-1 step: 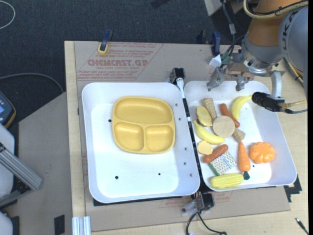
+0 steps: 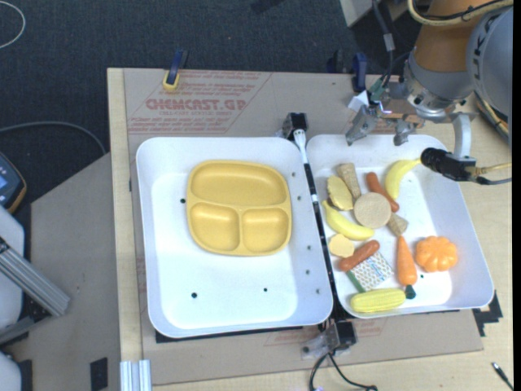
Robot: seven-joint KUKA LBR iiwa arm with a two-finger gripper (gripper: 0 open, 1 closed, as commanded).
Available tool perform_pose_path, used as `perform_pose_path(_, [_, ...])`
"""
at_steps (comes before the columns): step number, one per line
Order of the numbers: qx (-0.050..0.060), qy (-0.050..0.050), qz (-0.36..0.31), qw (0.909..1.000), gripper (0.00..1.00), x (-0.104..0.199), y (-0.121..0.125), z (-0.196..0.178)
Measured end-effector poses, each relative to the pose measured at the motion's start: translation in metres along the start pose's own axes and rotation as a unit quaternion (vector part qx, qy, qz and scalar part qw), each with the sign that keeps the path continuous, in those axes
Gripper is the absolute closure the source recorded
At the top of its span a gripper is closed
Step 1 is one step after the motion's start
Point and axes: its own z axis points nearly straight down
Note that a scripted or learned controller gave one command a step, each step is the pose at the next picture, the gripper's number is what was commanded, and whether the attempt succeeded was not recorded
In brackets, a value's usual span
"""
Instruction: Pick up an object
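Two bins: left bin (image 2: 155, 218) bears a yellow tray (image 2: 239, 206) with three compartments; right bin (image 2: 464, 226) bears the toy food.
Gripper (image 2: 379, 130): hangs over the far rim of the right bin, fingers spread, nothing between them.
Candidates: no object is lifted yet; all lie in the right bin, near of the gripper.
Closest items: a bread stick (image 2: 349, 179) and a sausage (image 2: 379, 191), both just near of the far rim; a curved banana (image 2: 396, 176) to their right.
Centre cluster: a round cracker (image 2: 372, 210) touches the sausage and lies just beside a second banana (image 2: 347, 221); a chip (image 2: 339, 194) overlaps the stick.
Risk, crowding: a descent into the cluster would likely catch two items or push one aside, because they touch.
Risk, rim: a straight drop from here may strike the bin wall, not food.
Risk, shape: banana and pumpkin (image 2: 435, 252) are rounded and could squirt from the fingers.
Near items: carrot (image 2: 405, 261) and corn (image 2: 376, 300) lie more apart; the patterned piece (image 2: 373, 271) is possibly a wrapped sweet, too small to tell.
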Motion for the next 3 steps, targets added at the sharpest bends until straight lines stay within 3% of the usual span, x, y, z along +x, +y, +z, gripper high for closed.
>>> perform_pose_path(2, [0.003,0.000,0.000,1.0000,0.00,0.001,-0.010,0.108])
perform_pose_path(3, [0.002,0.000,0.000,1.0000,0.00,0.002,-0.011,0.126])
